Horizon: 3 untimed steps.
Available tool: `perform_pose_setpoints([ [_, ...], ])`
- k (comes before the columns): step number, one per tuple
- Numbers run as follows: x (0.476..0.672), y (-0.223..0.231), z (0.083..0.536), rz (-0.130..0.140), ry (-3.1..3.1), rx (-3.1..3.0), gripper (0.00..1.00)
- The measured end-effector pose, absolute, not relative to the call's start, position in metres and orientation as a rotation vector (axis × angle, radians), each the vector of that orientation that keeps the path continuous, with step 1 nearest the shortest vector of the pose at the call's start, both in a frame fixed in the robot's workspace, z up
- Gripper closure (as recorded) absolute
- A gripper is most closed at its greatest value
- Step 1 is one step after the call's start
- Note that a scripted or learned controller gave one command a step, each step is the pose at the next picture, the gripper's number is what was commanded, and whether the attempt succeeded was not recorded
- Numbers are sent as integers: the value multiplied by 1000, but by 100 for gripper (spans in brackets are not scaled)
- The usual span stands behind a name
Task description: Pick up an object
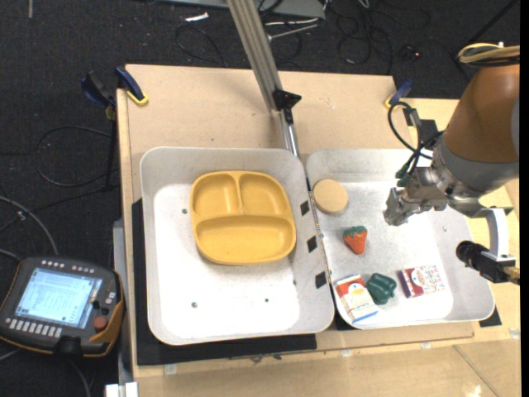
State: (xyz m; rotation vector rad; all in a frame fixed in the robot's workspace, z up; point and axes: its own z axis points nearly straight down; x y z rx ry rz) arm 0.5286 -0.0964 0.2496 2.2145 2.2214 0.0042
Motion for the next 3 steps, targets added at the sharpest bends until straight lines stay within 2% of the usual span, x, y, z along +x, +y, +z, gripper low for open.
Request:
perform_pose_setpoints([
  [3,545,68,243,3,2232,2211,100],
])
